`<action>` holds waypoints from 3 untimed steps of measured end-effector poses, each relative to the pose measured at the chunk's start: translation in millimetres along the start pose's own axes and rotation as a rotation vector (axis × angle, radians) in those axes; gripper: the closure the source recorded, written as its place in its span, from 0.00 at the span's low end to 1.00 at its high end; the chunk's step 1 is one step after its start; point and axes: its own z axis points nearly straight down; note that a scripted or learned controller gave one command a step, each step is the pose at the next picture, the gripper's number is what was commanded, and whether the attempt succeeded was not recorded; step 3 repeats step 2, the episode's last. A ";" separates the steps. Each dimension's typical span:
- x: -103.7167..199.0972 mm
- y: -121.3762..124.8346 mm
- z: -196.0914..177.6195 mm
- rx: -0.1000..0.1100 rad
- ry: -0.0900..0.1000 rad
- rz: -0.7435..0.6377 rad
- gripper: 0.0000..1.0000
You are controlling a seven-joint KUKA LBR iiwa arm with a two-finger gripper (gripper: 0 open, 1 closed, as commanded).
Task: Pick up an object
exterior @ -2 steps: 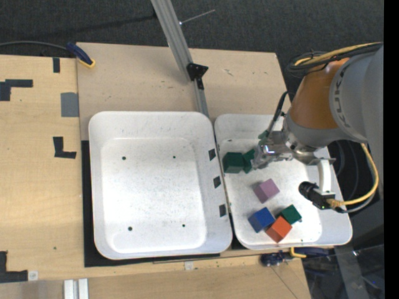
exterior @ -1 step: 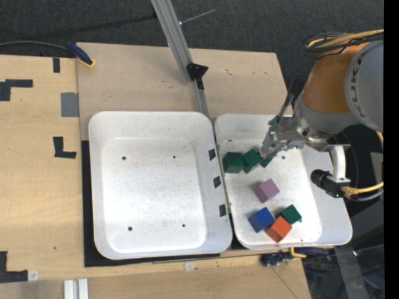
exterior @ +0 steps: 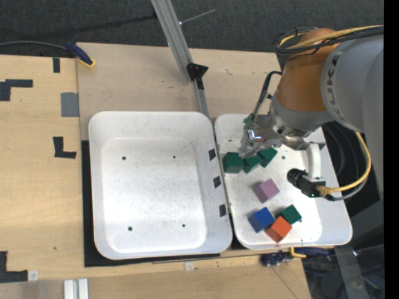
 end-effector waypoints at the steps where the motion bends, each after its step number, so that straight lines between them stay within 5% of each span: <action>1: 47.9 4.8 -8.3 0.002 0.000 0.000 1.00; 2: 97.2 6.3 2.8 0.004 -0.002 0.001 1.00; 3: 97.2 6.3 2.8 0.004 -0.002 0.001 1.00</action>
